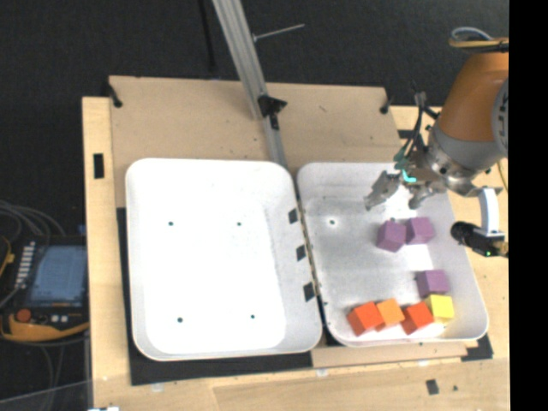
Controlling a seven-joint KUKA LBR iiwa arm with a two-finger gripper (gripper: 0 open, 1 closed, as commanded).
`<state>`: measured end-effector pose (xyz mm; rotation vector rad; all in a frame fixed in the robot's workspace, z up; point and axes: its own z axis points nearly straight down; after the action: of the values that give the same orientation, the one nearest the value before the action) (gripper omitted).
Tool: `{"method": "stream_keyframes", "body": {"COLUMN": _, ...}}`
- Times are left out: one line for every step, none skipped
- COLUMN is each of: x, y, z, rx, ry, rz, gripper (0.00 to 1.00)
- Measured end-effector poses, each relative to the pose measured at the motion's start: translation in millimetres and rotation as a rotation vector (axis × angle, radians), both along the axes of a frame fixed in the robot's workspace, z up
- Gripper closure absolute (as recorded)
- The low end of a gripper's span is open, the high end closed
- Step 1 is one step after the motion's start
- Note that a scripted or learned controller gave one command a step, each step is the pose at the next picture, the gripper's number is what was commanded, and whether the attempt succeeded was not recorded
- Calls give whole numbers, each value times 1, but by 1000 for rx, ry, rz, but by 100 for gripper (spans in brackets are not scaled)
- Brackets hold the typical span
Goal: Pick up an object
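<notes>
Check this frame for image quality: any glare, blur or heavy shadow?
Camera view: even, soft lighting; the left bin is nearly washed out white; the right bin looks greyer, with faint shadows beside the purple blocks; the gripper is slightly soft; edges are mildly grainy.

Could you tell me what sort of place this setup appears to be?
Probably a robotics lab bench for grasping trials: a gripper hangs over a white bin of coloured blocks, with a cabled control pendant alongside.

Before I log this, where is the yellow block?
The yellow block lies in the right bin, near corner, beside a red block and below a purple one.
</notes>
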<state>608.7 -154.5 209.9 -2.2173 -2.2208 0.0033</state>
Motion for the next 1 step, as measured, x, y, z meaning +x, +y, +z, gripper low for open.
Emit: {"method": "stream_keyframes", "body": {"x": 1, "y": 0, "z": 3, "rx": -1, "ry": -5, "rz": 1, "gripper": 0}}
